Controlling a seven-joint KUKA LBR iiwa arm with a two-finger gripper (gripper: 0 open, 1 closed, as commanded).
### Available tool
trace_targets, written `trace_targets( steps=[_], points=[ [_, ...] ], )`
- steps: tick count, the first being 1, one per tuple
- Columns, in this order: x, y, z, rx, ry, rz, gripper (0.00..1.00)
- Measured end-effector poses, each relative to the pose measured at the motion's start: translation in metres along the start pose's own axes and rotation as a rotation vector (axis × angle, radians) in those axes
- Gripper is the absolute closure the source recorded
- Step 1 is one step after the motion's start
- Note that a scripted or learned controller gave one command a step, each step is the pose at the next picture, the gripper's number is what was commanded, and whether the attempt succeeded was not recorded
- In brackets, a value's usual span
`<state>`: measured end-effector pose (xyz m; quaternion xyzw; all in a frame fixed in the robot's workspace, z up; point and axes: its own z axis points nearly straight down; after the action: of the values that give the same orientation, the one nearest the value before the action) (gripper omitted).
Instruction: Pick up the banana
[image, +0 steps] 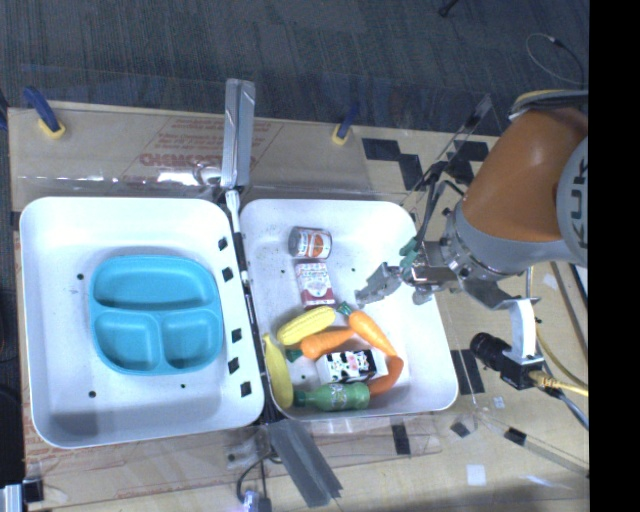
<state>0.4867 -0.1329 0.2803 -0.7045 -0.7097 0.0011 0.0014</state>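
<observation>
Banana (276, 372) along the right bin's (430, 385) left wall, beside corn (306, 323) and carrots (330, 343); gripper (380, 283) above right of it, well apart; jaw state impossible to tell.

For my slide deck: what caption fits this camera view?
Tool hovers over the right bin, above the banana lying along its left wall.

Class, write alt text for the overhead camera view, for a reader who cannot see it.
A grey robot arm's pincer hovers over the right white bin, above a pile of toy food including a curved yellow banana, an orange carrot and a small tin can. The left white bin holds a blue divided plastic tray.
</observation>
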Motion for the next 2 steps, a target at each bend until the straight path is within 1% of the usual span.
trace_targets(
  steps=[1, 2],
  points=[
    [0.0179, 0.0410, 0.1797, -0.004, 0.000, 0.031, 0.00],
    [0.0179, 0.0406, 0.1706, -0.002, 0.000, 0.028, 1.00]
  ],
)
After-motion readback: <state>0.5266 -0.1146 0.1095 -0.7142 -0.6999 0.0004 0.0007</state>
